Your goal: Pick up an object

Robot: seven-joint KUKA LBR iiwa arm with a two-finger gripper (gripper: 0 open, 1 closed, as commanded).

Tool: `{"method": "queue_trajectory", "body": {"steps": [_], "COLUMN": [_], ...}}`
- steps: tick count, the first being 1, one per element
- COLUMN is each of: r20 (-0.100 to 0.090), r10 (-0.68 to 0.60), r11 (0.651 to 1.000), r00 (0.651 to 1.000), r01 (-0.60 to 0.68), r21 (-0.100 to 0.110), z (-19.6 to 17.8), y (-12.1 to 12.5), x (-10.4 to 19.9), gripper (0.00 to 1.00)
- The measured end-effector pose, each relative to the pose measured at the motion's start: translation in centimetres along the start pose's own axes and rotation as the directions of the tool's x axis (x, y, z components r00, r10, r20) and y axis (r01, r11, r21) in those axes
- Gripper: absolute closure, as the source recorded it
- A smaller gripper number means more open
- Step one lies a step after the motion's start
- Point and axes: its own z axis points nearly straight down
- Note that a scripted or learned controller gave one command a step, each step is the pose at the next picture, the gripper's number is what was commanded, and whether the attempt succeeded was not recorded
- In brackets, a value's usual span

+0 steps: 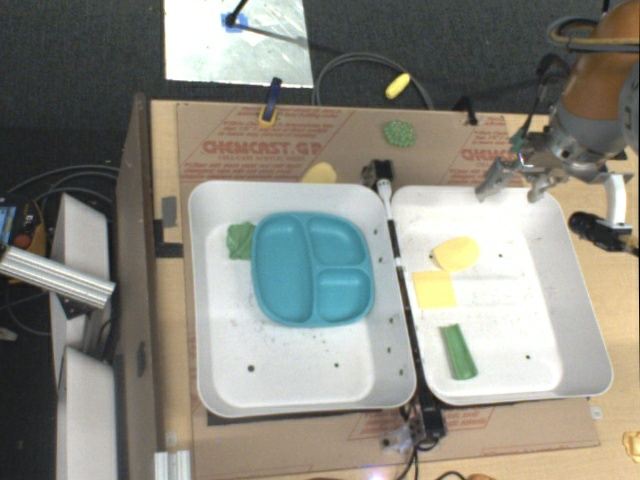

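Jaws (pixel 515 180) spread open, holding nothing, above right bin (pixel 575 298) far edge; yellow square (pixel 434 290), green stick (pixel 459 352) inside.

I see smooth, faintly glossy white plastic bins (pixel 300 393) — the blue divided tray (pixel 312 270) looks like matt plastic. Under them, printed brown cardboard (pixel 300 133) — beyond it, a crinkled shiny foil sheet (pixel 238 30).

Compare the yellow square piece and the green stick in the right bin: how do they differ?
The yellow square piece is flat, squarish and yellow; the green stick is long, narrow and green. The square lies nearer the divider between the bins, mid-bin; the stick lies below it in the camera view, toward the front rim, slightly slanted. Both rest loose on the right bin floor, apart from the gripper.
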Motion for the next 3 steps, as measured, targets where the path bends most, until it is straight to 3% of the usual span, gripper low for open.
{"method": "queue_trajectory", "body": {"steps": [1,2,3], "r20": [-0.003,-0.003,-0.001], "r10": [-0.003,-0.002,-0.001], "r11": [1.000,1.000,1.000], "r00": [1.000,1.000,1.000], "r01": [0.003,0.002,0.001], "r21": [0.008,0.005,-0.004], "z": [12.9,12.2,11.0], "y": [-0.4,-4.6,-4.2], "x": [1.9,5.4,5.2], "gripper": [0.00,0.00,1.00]}}
